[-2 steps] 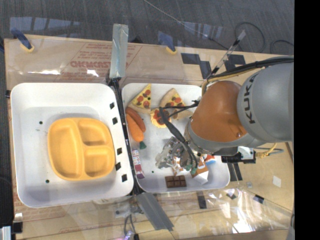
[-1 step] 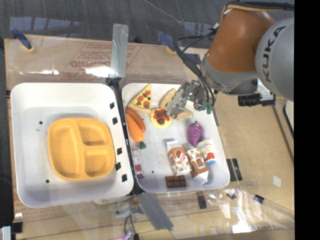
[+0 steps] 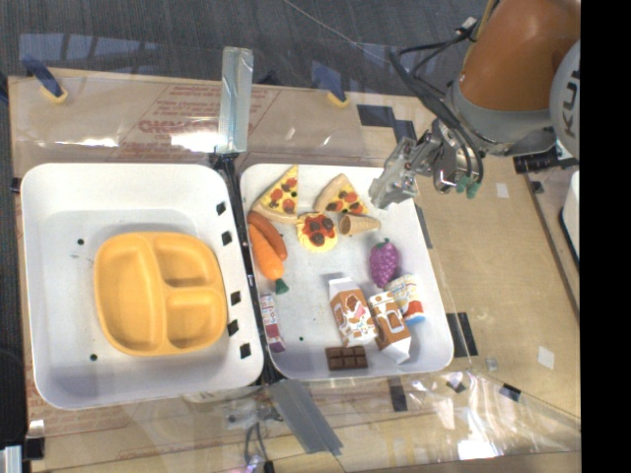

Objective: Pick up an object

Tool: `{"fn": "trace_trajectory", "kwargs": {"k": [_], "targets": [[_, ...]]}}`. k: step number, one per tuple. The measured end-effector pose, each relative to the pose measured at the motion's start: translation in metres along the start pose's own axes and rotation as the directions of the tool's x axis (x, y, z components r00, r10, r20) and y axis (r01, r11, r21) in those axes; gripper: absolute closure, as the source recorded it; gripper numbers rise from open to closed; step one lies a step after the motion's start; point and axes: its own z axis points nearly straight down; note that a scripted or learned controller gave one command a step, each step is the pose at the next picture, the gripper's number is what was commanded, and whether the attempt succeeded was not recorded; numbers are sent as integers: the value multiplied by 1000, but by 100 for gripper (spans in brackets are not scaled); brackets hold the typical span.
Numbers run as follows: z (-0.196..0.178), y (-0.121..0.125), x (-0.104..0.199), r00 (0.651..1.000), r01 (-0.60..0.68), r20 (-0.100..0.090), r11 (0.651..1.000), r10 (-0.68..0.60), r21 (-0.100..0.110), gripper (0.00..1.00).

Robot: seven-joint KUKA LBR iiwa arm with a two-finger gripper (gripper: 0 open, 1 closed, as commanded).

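Camera view: gripper (image 3: pixel 392 187) hangs over far right corner of right bin (image 3: pixel 436 294); finger state not discernible, nothing seen held. Nearest obj is pizza slice (image 3: pixel 344 201), just left of gripper and slightly nearer, long axis approx left-right. Grape bunch (image 3: pixel 385 261) lies nearer cam.

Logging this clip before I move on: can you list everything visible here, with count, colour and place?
bins: 2, white, side by side on the bench
divided tray: 1, yellow, left bin
pizza slices: 2, yellow with red toppings, top of right bin
carrot: 1, orange, right bin's left side
grapes: 1 bunch, purple, right bin
cartons: 2, brown and white, lower right bin
chocolate bar: 1, brown, bottom edge
arm: 1, grey and orange, upper right
gripper: 1, over right bin's top right corner
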Motion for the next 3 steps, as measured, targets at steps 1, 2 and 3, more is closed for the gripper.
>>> {"fn": "trace_trajectory", "kwargs": {"k": [1, 2, 3], "targets": [[166, -45, 61, 948, 318, 2, 948, -318, -1, 100], [139, -52, 21, 772, 636, 0, 772, -636, -1, 100], [139, -52, 21, 772, 635, -1, 772, -635, -2, 0]]}}
